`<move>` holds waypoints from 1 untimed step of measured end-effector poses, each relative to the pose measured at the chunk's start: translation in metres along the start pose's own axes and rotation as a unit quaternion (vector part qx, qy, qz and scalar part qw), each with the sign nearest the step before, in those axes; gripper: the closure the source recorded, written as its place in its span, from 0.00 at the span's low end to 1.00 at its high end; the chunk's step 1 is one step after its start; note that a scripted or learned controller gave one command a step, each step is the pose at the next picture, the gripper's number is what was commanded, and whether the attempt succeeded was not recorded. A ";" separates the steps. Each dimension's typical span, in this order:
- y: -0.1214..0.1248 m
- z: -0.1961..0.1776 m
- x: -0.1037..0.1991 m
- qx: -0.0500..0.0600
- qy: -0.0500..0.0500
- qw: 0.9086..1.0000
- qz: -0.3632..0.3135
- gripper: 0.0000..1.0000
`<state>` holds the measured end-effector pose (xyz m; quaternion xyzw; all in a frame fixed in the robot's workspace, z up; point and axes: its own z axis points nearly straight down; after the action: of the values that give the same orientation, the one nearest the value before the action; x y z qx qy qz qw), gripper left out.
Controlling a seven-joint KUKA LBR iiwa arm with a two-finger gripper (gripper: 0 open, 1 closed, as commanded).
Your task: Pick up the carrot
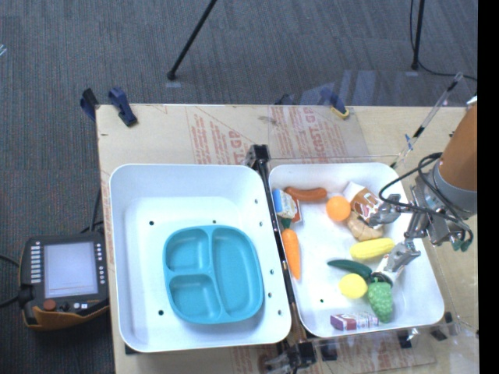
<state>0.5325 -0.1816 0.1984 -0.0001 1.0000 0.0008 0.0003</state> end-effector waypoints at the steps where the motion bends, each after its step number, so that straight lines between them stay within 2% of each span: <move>1: 0.041 0.114 -0.070 -0.002 0.001 1.000 -0.023 0.00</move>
<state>0.6027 -0.1406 0.0845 -0.0230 0.9997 0.0026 -0.0011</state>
